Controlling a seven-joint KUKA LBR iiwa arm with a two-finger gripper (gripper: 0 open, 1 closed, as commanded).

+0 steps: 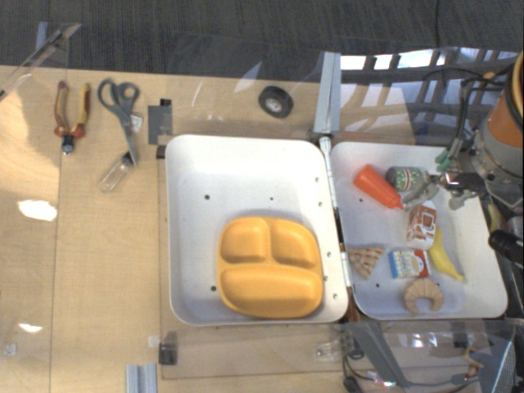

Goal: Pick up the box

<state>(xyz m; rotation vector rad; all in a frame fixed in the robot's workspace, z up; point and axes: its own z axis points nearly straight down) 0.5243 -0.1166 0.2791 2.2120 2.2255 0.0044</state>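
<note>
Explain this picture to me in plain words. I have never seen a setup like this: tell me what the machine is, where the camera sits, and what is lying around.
One camera looks down at a slant on a wooden bench bearing two shallow white bins. The machine at the right edge is a robot arm; its gripper sits over the right bin, and I cannot tell what it is doing.

The left bin holds a yellow divided tray. The right bin holds toy food: an orange carrot, a green can, a small red-and-white box, a banana, a small carton, a waffle-like wedge and a croissant.

Left of the bins lie pliers, scissors and a roll of tape.
</note>
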